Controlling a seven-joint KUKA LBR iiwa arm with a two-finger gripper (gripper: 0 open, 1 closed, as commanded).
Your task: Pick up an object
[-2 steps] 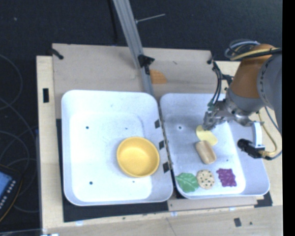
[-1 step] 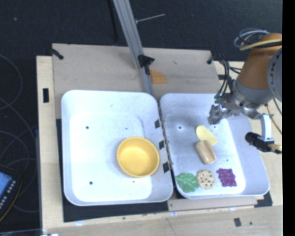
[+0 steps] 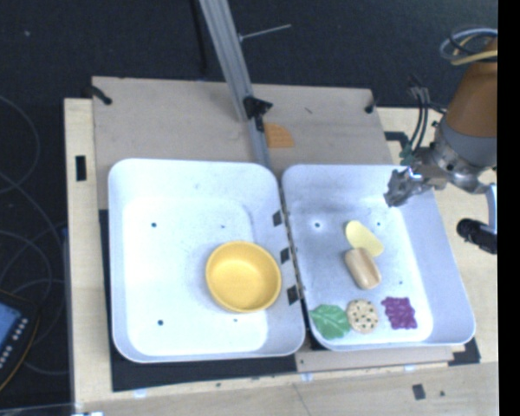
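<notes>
The right bin (image 3: pixel 329 198) holds a pale yellow slice (image 3: pixel 363 237), a tan bread roll (image 3: pixel 361 268), a green leaf (image 3: pixel 329 320), a round cookie (image 3: pixel 361 315) and a purple grape bunch (image 3: pixel 399 312). A yellow bowl (image 3: pixel 242 276) sits in the left bin (image 3: pixel 156 198). My gripper (image 3: pixel 399 189) hangs over the right bin's upper right corner, above and to the right of the yellow slice. Nothing shows between its fingers.
A grey metal rail (image 3: pixel 230 59) slants down from the top to the gap between the bins. An orange patch (image 3: pixel 277 135) lies on the board behind the bins. Cables trail on the dark floor at left, and a tablet (image 3: pixel 0 332) sits at the lower left.
</notes>
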